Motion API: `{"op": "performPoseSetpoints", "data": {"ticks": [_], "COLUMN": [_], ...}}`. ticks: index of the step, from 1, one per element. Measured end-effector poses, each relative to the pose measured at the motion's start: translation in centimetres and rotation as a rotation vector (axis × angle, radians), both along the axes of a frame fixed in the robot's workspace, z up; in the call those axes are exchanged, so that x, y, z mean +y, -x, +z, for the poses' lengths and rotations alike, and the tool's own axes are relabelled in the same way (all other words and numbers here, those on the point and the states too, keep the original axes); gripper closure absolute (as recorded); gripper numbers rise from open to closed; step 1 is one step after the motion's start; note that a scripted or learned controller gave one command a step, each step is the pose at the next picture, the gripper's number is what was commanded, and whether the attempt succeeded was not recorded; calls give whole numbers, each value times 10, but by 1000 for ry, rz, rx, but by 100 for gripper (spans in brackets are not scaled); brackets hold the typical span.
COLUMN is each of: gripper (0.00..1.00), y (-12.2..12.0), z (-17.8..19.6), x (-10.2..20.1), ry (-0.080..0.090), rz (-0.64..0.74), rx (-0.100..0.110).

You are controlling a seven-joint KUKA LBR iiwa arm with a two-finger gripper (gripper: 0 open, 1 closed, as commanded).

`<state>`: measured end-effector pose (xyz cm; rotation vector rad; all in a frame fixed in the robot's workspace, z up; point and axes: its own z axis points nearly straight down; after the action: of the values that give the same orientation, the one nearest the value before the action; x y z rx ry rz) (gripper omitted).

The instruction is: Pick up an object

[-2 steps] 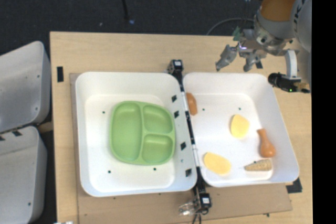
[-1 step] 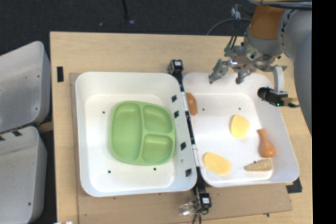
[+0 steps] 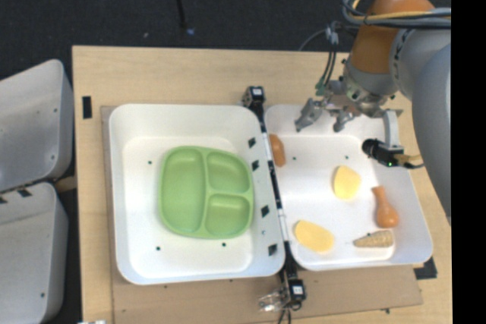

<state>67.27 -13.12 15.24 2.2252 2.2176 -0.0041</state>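
Food pieces lay in the right bin point(image 3: 410, 250): a sausage point(image 3: 277, 150) at its left wall, a yellow slice point(image 3: 346, 182) mid-bin, another slice point(image 3: 314, 236) lower down, a drumstick point(image 3: 383, 207) and a cone point(image 3: 374, 240) at lower right. The gripper point(image 3: 326, 117) hung over the bin's upper edge, fingers spread, grasping nothing. The left bin point(image 3: 137, 254) held a green tray point(image 3: 206, 191).

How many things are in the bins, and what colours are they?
Green: 1, the tray in the left bin.
Yellow: 2, one piece and another in the right bin.
Orange: 2, one by the divider, one at the right.
Tan: 1, a cone-like piece.
Total: 6
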Motion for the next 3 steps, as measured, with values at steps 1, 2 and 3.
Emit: {"op": "performPoseSetpoints", "data": {"ticks": [1, 2, 3], "gripper": [0, 100, 100], "y": [0, -1, 1], "z": [-52, -38, 10], "x": [-1, -2, 3], "ry": [0, 1, -1], "rz": [-1, -2, 2], "rx": [1, -7, -8]}}
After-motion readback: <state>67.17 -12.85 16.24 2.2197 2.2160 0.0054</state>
